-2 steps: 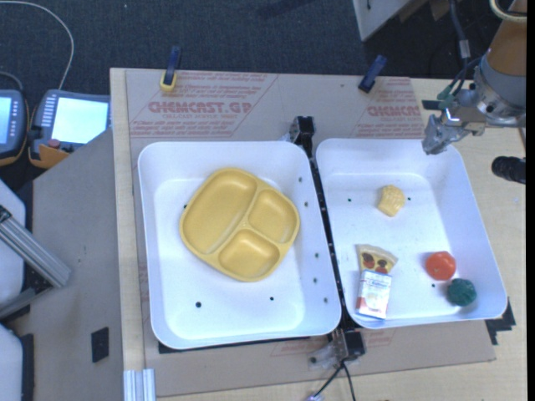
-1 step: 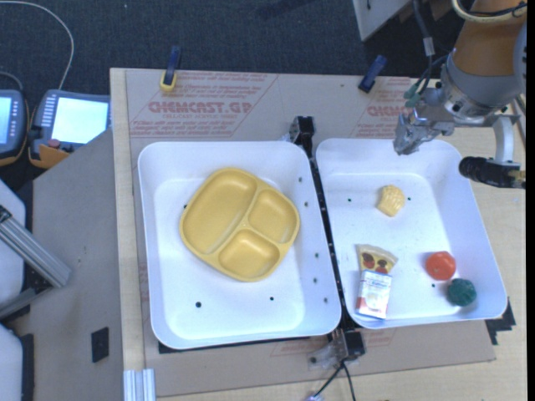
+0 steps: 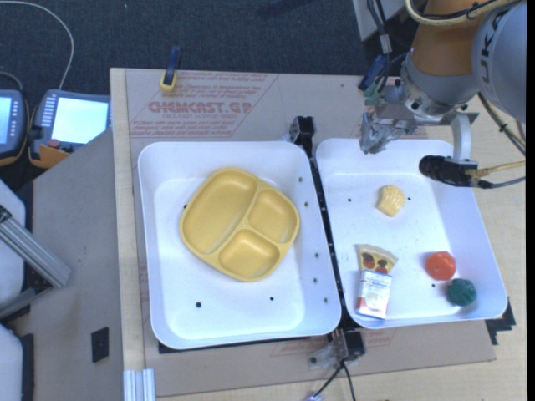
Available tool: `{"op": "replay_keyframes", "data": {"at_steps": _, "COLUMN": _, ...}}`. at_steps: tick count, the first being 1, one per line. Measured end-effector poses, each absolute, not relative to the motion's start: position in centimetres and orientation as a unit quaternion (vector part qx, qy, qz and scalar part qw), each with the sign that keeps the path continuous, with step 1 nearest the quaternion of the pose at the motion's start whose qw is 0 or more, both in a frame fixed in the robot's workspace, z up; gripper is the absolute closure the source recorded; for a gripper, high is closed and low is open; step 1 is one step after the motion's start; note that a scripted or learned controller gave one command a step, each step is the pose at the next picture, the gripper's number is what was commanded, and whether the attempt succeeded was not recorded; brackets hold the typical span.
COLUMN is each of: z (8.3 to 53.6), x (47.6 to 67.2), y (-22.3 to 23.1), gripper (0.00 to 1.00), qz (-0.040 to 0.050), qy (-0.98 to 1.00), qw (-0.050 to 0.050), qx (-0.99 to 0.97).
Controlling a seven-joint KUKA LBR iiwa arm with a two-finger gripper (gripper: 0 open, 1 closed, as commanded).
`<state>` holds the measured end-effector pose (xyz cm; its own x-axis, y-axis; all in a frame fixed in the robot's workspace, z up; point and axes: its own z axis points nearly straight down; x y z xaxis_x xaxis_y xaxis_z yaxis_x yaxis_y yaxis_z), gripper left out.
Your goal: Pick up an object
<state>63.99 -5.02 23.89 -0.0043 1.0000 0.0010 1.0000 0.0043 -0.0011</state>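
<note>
We find the tool (image 3: pixel 374 140) empty, fingers slightly parted, above the right bin's (image 3: pixel 493 249) far rim. Risk: descending here strikes rim; corn piece (image 3: pixel 390 200) lies nearer us.

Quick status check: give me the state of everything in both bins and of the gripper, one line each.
yellow divided plate: flat, right way up, left bin, nothing in it
corn piece: loose, right bin
pizza slice: lying flat, right bin
white packet: flat, touching the pizza slice
tomato: loose, right bin
green ball: beside the tomato
gripper: above the right bin's far edge, holding nothing
</note>
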Motion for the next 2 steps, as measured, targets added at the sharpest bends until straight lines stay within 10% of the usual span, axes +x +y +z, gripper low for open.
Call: {"op": "replay_keyframes", "data": {"at_steps": 2, "z": 22.5, "x": 63.1, "y": 5.9, "gripper": 1.00, "qz": -0.0002, "qy": -0.709, "qw": 0.000, "qx": -0.705}}
